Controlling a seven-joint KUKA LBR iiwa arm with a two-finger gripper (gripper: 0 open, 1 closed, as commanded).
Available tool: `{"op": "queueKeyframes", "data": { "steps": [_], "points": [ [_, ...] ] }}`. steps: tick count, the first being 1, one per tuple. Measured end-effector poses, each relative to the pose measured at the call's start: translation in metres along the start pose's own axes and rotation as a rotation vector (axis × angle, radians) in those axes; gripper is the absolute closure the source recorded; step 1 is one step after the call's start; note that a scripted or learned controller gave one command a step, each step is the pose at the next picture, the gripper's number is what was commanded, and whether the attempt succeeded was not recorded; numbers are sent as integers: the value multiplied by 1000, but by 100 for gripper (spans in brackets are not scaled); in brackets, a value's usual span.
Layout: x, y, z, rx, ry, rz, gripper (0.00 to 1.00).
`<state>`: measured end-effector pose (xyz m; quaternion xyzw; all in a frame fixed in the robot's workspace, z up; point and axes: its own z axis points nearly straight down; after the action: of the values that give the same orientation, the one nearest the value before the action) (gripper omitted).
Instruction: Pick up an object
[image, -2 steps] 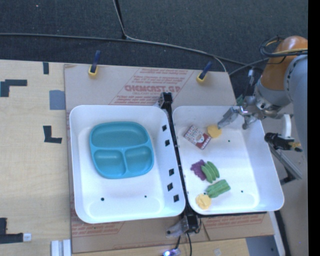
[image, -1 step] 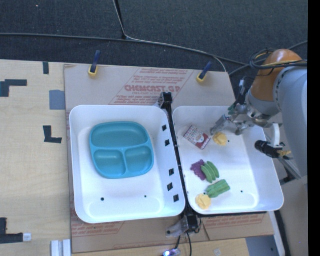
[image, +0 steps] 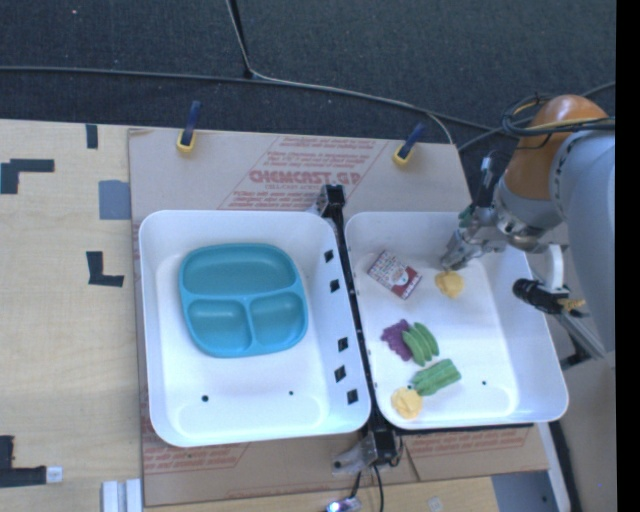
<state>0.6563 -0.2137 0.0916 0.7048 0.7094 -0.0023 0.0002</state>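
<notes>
The bench (image: 60, 300) stretches pale and woody across the left, with a cardboard sheet (image: 300, 170) laid over it and pinned at the far edge by two yellow clamps (image: 187, 140). On the sheet sit two white bins side by side. The left bin (image: 165, 400) carries a blue three-compartment tray (image: 243, 298), lying flat towards its far half. The right bin (image: 530, 390) takes all the small stuff.

In from the right comes the arm (image: 585, 200), grey, orange band (image: 550, 140) up near the top, bending down over the right bin's far right corner. The gripper (image: 458, 255) hangs low there, tip just above a small yellow piece (image: 450, 284) — right beside it, perhaps touching; nothing sits visibly between the fingers, and whether they are spread or pressed together, I cannot tell.

Left of that piece, a red and white packet (image: 392, 274) lies tilted. Nearer the camera, a purple piece (image: 398, 340) touches a green one (image: 422, 342). Nearer again, another green piece (image: 436, 377) lies beside a second yellow lump (image: 406, 402) at the bin's near edge.
</notes>
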Motion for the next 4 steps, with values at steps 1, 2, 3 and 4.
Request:
{"op": "queueKeyframes", "data": {
  "steps": [1,2,3,4],
  "points": [
    [-1,0,-60,-3,4,4,100],
    [-7,-4,-116,-3,3,5,100],
    [1,-3,-170,-3,4,3,100],
    [2,-2,-174,2,4,5,100]
  ]
}}
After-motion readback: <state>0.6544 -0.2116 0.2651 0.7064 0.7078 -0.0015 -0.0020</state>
